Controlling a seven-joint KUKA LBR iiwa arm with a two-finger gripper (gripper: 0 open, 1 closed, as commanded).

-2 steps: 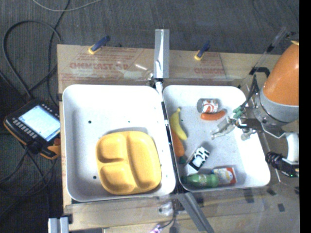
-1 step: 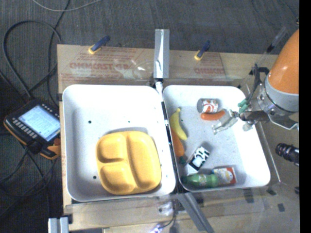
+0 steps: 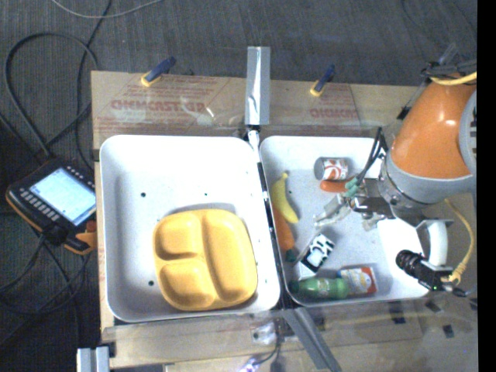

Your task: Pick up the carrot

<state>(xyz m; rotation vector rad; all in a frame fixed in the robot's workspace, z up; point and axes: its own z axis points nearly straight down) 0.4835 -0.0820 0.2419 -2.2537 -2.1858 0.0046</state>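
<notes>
The carrot (image 3: 284,235) is a thin orange stick lying along the left wall of the right bin (image 3: 403,289), just below and beside a yellow banana (image 3: 281,198). My gripper (image 3: 349,216) hangs over the middle of the right bin, to the right of the carrot and apart from it. Its two metal fingers (image 3: 330,213) are spread, with nothing between them. The grey arm with its orange band (image 3: 434,130) comes in from the right and hides the bin's right part.
The right bin also holds a soda can (image 3: 333,167) with a small red-orange item (image 3: 334,184) below it, a black-and-white box (image 3: 318,252), a green bottle (image 3: 321,287) and a red packet (image 3: 360,279). A yellow divided plate (image 3: 205,258) lies in the left bin (image 3: 139,169).
</notes>
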